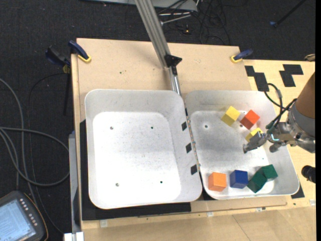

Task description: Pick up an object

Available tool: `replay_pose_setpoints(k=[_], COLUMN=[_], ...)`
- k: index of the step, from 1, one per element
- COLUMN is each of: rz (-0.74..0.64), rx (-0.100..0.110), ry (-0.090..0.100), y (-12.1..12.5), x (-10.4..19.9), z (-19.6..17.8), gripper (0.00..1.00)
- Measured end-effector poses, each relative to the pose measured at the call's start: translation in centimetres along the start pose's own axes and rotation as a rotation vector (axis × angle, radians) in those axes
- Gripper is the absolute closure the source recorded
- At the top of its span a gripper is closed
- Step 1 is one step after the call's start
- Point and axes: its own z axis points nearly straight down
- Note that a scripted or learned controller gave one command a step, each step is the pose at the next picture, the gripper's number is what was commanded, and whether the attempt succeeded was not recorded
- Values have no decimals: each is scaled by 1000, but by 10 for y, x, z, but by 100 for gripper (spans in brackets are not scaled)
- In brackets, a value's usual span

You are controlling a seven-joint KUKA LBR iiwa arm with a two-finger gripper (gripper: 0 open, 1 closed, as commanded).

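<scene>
Blocks of several colours lie scattered in the right bin [198,149] as the end effector [257,141] hovers low among them.

Reaching in from three o'clock, the grey arm [306,109] sets its end effector just beside a small yellow block [253,133], which sits at its twelve o'clock; whether the grip is open or closed cannot be made out. A larger yellow block [231,115] and a red-orange block [250,118] rest side by side near the bin's far wall, at about eleven o'clock from the end effector. Along the near wall, toward six o'clock, sit an orange block [217,181], a blue block [239,178] and two green blocks [262,177] touching each other. To nine o'clock, the left bin [95,134] shares the counter [125,74].
</scene>
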Motion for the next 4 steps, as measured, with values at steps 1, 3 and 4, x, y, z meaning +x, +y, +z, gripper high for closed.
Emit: replay_pose_setpoints(k=[1,3,4], rz=[0,2,1], rx=[-5,1,-3], ry=[-1,1,0], y=[1,-4,-4], x=[0,-12,-12], z=[-2,89,112], gripper=[0,0,0])
